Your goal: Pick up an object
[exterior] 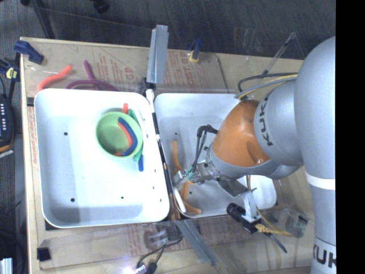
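Observation:
My gripper (186, 180) is low in the right bin (188, 110), near its left wall. The orange band of the arm (245, 138) covers much of that bin. An orange stick (175, 154) lies just above the gripper, close to the wall. Another orange stick (191, 209) lies below it, at the bin's front edge. Nothing can be made out as held. In the left bin (68, 170) sits a green bowl (114, 135) with red, blue and green pieces in it, and a blue piece (140, 163) lies just outside its rim.
A white rounded object (263, 190) shows in the right bin under the arm. Behind the left bin, an orange tool (54, 77) and a purple hose (91, 84) lie on the bench. A metal bar (157, 53) stands between the bins at the back.

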### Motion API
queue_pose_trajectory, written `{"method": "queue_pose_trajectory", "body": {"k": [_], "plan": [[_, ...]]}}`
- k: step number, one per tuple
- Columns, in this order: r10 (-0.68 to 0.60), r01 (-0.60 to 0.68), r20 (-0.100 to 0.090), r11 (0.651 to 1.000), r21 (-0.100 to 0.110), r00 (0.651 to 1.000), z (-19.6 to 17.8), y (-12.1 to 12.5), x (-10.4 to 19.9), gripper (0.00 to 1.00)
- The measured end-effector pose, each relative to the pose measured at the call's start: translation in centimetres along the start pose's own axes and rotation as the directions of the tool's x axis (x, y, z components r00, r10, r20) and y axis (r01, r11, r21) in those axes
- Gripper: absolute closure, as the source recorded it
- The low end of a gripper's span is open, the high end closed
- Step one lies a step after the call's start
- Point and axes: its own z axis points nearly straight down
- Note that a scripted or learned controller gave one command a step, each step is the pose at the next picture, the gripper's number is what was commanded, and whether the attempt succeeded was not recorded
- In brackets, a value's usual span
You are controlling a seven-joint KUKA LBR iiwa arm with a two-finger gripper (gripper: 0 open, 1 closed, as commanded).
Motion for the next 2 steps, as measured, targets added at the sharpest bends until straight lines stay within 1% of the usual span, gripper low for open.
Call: {"method": "queue_pose_trajectory", "body": {"k": [1,2], "plan": [[-0.013,0.013,-0.013,1.000,0.005,1.000,-0.9,0.1,0.5,1.00],[0.083,-0.082,-0.027,0.996,0.018,0.996,-11.9,5.8,1.9,1.00]]}}
